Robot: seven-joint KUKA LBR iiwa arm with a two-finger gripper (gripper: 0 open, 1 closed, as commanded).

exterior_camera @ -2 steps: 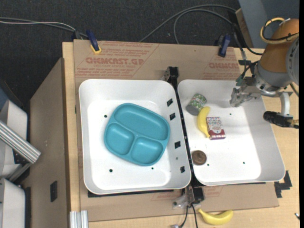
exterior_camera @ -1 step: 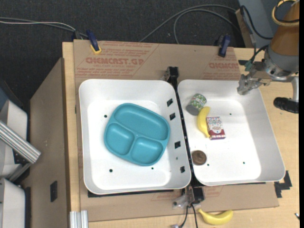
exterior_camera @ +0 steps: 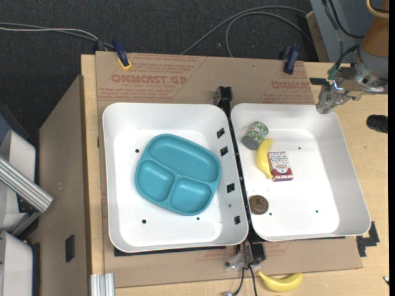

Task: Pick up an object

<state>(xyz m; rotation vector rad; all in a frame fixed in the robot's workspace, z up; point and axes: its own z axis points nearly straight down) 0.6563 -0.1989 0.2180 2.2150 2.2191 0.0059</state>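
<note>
Choosing comes first, since nothing is between my fingers and my claw (exterior_camera: 325,103) hangs over the far right corner of the right bin (exterior_camera: 349,184), just past its rim. Whether my fingers stand wide or narrow I cannot tell from this angle.

Candidates all lie toward the left side of that bin. The banana (exterior_camera: 264,158) is yellow, curved and smooth, lying roughly far-to-near; the small red and white carton (exterior_camera: 281,165) sits touching its right side. At the banana's far end rests a small green and white can (exterior_camera: 257,132) on its side, with something grey against it. Near the front, by the divider, lies a flat brown disc (exterior_camera: 258,205), well apart from the rest.

My judgement: the carton is the best bet, boxy with flat faces, but the banana crowds it, so I should close across the sides not blocked by the fruit. The disc looks too flat to pinch well. The can may roll.

The left bin (exterior_camera: 117,184) holds a teal divided plate (exterior_camera: 178,174), broad, glossy and hard to grasp.
</note>
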